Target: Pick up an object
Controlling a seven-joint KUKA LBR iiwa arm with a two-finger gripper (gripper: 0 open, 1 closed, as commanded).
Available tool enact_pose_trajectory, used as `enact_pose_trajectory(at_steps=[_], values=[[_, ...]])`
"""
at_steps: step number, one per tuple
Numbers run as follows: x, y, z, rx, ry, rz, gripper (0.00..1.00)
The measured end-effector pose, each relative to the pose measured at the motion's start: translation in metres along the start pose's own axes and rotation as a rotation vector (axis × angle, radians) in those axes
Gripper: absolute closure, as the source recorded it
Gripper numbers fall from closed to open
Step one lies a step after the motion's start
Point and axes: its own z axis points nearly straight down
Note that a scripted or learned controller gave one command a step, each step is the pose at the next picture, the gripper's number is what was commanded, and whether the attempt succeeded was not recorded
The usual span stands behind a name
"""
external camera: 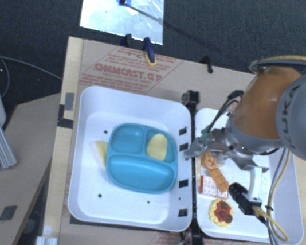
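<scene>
- One arm (pixel 302 97), grey with an orange band (pixel 266 103) above the wrist, reaches in from the right. It bends down over the right bin (pixel 292 212), and its bulk covers the far part of that bin.
- One hand (pixel 195 148) hangs low at the inner edge of the right bin, close to the divider between the two bins. Whether it is open or closed cannot be told.
- Right bin: three loose objects available for picking, counted from the near edge.
  - One round pizza toy (pixel 221 212), red and yellow, lies nearest.
  - One flat orange-and-white packet (pixel 214 183) lies just beyond it.
  - One orange ring-shaped piece (pixel 210 159) lies just beside the hand, on the arm's side.
- Left bin (pixel 126 210): three things.
  - One blue divided plate (pixel 133 172) sits near the middle.
  - One yellow oval piece (pixel 157 146) lies in the plate's far right compartment.
  - One pale yellow piece (pixel 100 151) lies against the plate's left edge.
- One cardboard sheet (pixel 128 71) with red print lies on the desk (pixel 58 150) beneath both bins.
- One blue clamp (pixel 149 50) sits at the sheet's far edge.
- One shiny silver sheet (pixel 125 4) lies on the dark floor beyond the desk.
</scene>
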Motion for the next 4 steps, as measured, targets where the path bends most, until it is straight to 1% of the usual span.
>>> enact_pose_trajectory(at_steps=[1,2,3,4], values=[[0.023,-0.05,0.003,0.007,-0.002,0.007,0.0],[-0.02,-0.052,-0.059,-0.001,-0.004,0.013,0.0],[0.048,-0.033,-0.153,-0.008,0.0,0.0,0.0],[0.103,-0.056,-0.113,0.004,-0.002,0.005,0.0]])
